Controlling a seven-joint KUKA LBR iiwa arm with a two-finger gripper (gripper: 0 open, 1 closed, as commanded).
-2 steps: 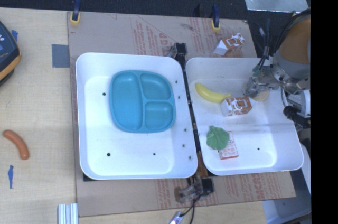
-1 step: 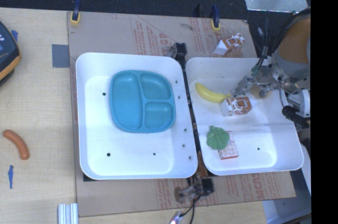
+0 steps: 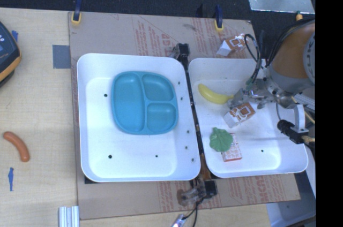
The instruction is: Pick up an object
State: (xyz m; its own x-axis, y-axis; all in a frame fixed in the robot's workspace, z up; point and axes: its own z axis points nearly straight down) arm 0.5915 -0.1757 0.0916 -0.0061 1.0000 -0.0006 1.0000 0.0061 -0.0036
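Hovering over the small carton (image 3: pixel 241 112), the claw (image 3: pixel 252 96), its state unclear to me, should centre before closing, avoiding the banana (image 3: pixel 213 95) beside it.

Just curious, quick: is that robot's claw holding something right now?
Gripper: over the small carton in the right bin; open or closed cannot be told.

banana (image 3: pixel 213 95), carton (image 3: pixel 241 112) and lettuce (image 3: pixel 221 140) crowd right bin's (image 3: pixel 268 163) left half.

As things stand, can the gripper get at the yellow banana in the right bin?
Probably yes. The yellow banana lies alone on the right white bin's floor, nothing on top, just left of the gripper. The small white-and-orange carton sits beside it, not over it.
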